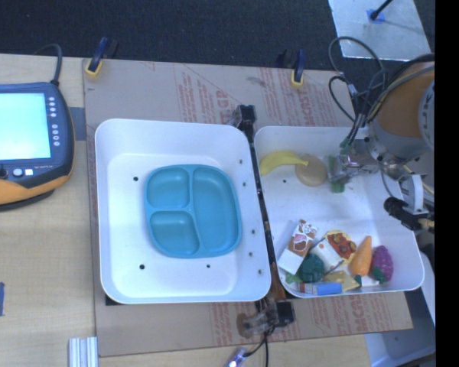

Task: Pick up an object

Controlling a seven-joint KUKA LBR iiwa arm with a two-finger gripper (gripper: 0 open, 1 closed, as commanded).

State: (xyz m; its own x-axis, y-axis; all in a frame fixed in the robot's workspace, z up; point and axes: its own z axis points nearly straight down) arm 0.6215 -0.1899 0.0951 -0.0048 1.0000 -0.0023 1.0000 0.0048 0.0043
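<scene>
While jaws (339, 176) hover beside banana (283, 161), state unclear; banana's long axis runs left-right.

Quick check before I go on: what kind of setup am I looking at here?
Most likely a robotics lab bench for pick tests: two shallow white bins on clamped cardboard, toy food such as a yellow banana and orange carrot, and a teach pendant with a lit screen alongside.

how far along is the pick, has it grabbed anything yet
Done: the gripper has reached into the right bin, beside the tan disc and banana. In hand: nothing visibly held. Left: grasping and lifting an object; the carrot and grapes lie untouched in the pile.
</scene>
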